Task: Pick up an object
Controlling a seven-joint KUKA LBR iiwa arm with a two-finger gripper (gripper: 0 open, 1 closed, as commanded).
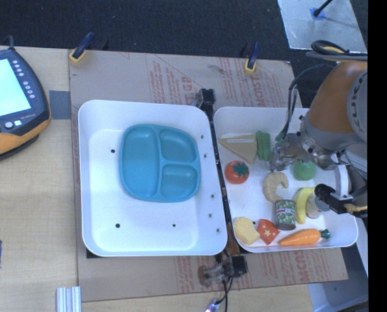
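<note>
My gripper (282,158) hangs low over the right bin (227,118), near its middle. It sits just above a beige curled pastry (274,186), right of a green pickle (263,145) and left of a round green piece (304,170). Also in this bin are a tan sandwich wedge (240,147), a red tomato (237,171), a banana (303,203), a small can (285,214), a yellow piece (245,231), a red piece (266,231) and a carrot (300,238). I see nothing held in the gripper.
The left bin (95,233) holds a blue divided plate (159,162). A tablet in an orange case (11,106) lies at the far left of the bench. The grey and orange arm (339,109) covers the right bin's far right corner.
</note>
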